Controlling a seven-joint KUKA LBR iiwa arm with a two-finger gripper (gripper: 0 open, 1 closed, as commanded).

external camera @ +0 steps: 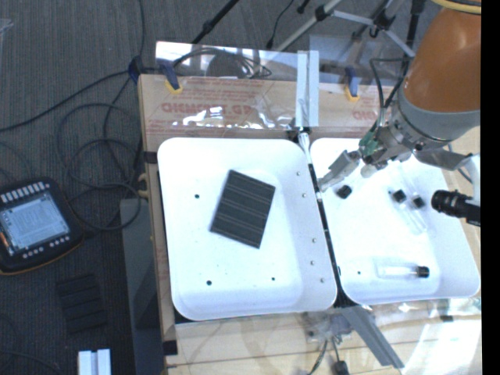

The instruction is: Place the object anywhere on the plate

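Note:
A dark ribbed rectangular plate [243, 208] lies tilted in the middle of the left white bin [180, 287]. In the right bin [461, 280] lie small clear tubes with black caps: one [402, 270] near the front, another [410, 209] toward the right side. My gripper [334, 183] reaches down and to the left from the grey and orange arm [445, 61], low over the right bin's back left corner, close to the divide between the bins. A small black piece [344, 191] sits right beside its tip; I cannot tell whether it is held.
A black cylinder [451, 202] juts in at the right bin's right side. Clear plastic sheeting and a cardboard edge [234, 104] run behind the bins. A handheld control pad [31, 223] and cables lie on the floor to the left.

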